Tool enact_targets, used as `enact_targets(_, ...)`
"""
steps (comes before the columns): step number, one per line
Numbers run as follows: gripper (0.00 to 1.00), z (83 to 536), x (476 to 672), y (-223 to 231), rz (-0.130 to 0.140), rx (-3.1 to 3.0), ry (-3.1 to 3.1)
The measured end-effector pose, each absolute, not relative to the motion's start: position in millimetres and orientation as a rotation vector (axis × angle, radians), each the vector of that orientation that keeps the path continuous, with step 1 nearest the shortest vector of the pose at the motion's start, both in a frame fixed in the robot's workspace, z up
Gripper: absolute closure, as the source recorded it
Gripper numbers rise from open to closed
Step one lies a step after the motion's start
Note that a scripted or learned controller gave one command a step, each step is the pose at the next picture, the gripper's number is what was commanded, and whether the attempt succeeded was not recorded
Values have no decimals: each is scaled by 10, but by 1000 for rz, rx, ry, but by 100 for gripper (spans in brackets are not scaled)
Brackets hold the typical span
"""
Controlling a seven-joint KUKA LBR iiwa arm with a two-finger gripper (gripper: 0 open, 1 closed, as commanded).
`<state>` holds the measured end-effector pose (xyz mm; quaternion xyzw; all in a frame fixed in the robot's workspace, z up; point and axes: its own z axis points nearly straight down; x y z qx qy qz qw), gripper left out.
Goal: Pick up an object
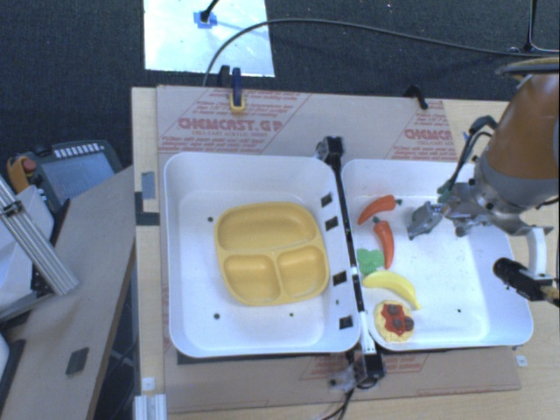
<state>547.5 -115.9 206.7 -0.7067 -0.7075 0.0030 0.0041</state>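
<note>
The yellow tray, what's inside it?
The yellow tray in the left bin has three compartments, and nothing lies in any of them. What is under the tray is hidden by it.

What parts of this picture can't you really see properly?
- The tool in the camera view: too small and blurry to tell whether its fingers are open or shut.
- The arm: cut off by the picture's right edge.
- The green thing in the right bin: partly covered by the banana and too small to name.
- The little pizza: its toppings are too small to make out.
</note>
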Motion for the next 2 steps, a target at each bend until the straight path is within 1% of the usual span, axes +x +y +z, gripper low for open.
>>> enact_targets(1, 0, 2121, 5501, -1158, -1, -2218, -2226)
enact_targets(2, 0, 1642, 5561, -1226, 3, -2219, -2221)
